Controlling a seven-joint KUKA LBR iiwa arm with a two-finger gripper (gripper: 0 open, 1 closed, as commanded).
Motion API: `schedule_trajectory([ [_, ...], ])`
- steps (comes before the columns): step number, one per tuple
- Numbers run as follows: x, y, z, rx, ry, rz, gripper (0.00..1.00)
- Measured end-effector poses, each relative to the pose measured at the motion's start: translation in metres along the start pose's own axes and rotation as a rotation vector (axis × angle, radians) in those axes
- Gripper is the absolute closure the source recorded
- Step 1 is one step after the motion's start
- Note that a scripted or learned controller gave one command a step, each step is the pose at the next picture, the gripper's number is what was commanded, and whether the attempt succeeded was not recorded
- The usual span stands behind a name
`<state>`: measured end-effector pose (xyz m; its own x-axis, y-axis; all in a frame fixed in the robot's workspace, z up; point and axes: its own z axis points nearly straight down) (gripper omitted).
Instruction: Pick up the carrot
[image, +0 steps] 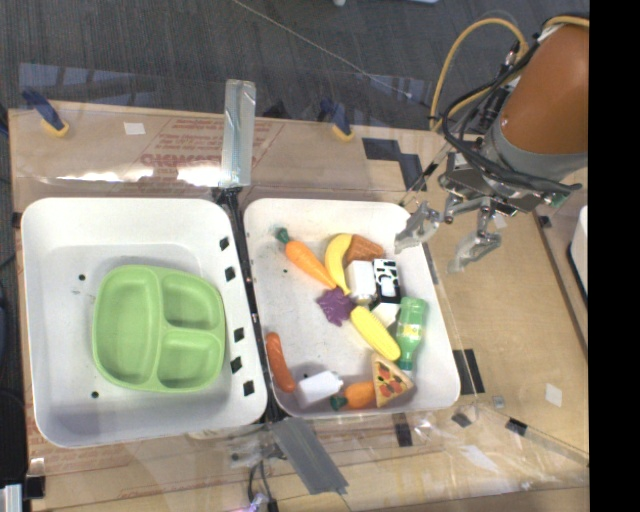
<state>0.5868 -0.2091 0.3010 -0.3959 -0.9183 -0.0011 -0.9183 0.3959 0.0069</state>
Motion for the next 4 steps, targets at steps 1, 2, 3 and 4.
schedule_trajectory([
  [1,-0.044,-0.018,0.07,-0.004,0.0,-0.11,0.0],
  [2,-0.098,-0.009,0.174,-0.002,-0.001,-0.053,0.0],
  [3,-0.097,-0.011,0.205,0.015,-0.004,-0.029,0.0],
  [4,-0.12,-0.014,0.206,0.012,0.0,-0.4,0.0],
])
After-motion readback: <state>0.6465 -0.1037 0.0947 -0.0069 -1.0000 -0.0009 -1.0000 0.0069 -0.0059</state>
